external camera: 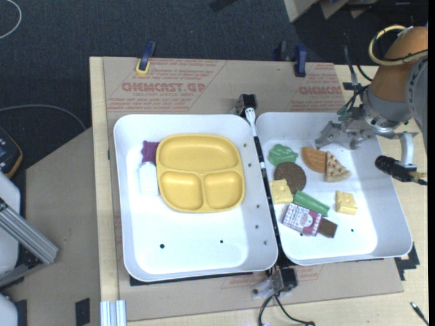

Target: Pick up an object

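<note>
End effector (338,133) above right bin (387,229), near pizza slice (334,166); fingers spread apart, holding nothing. Yellow tray (200,172) in left bin (183,250).

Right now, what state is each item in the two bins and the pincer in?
Yellow three-compartment plastic tray: flat in left bin, compartments bare.
Purple-and-white item: beside tray's left edge.
Pizza slice toy: flat in right bin, ungrasped.
Round brown cookie: flat.
Yellow cheese block: flat, apart from others.
Pincer: over right bin's far edge, holding nothing visible.
</note>
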`<state>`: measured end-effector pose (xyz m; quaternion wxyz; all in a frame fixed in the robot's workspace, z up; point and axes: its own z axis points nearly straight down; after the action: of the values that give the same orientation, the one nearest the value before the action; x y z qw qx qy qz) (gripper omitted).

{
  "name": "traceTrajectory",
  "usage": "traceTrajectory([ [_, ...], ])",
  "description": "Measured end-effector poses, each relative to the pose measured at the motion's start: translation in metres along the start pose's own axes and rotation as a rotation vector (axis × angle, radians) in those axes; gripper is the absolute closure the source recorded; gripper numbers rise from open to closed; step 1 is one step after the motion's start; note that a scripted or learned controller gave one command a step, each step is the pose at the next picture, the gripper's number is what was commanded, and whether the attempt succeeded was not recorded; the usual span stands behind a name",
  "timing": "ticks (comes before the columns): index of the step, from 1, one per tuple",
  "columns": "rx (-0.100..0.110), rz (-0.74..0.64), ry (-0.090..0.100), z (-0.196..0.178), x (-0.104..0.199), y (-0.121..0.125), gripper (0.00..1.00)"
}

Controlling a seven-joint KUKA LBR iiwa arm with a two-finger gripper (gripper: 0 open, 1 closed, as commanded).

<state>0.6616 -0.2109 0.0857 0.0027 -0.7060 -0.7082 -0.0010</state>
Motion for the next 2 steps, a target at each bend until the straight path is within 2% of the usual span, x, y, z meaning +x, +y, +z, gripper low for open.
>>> traceTrajectory([
  [1,-0.004,-0.002,-0.005,-0.011,-0.001,0.001,1.0],
  [2,-0.011,0.001,-0.009,-0.075,-0.003,0.007,1.0],
])
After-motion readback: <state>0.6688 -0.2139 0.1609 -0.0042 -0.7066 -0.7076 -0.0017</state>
